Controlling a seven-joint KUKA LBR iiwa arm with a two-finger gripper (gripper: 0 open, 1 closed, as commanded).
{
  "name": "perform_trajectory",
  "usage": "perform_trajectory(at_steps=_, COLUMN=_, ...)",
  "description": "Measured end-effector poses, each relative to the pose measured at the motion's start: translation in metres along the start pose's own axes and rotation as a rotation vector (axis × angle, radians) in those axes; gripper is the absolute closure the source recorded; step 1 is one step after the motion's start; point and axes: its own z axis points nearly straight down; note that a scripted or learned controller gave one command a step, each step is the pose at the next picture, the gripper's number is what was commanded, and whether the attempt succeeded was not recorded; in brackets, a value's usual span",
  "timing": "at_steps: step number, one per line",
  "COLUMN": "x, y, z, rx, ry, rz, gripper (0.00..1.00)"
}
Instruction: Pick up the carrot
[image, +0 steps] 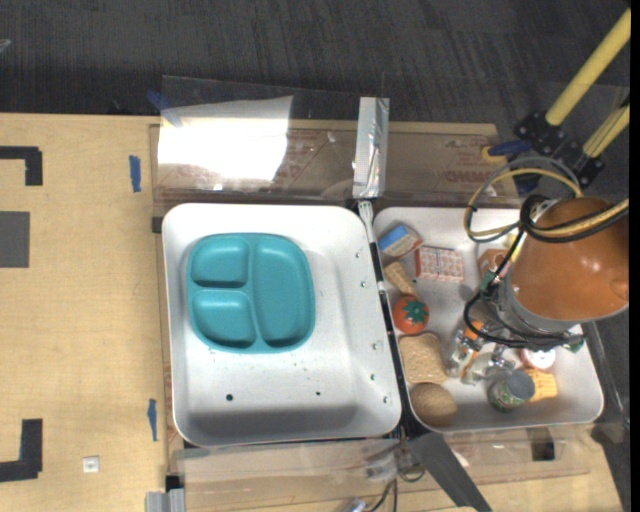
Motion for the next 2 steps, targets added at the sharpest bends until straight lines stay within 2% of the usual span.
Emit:
perform_trajectory(at_steps=1, x=-0.014, y=0.0, z=-0.15, rx=-0.014, ry=0.016, rz=0.131, gripper=1.0)
perform_trajectory(at_steps=2, x=-0.057, y=0.027, z=-0.126, rx=-0.029, ry=0.018, rz=-0.073, gripper=1.0)
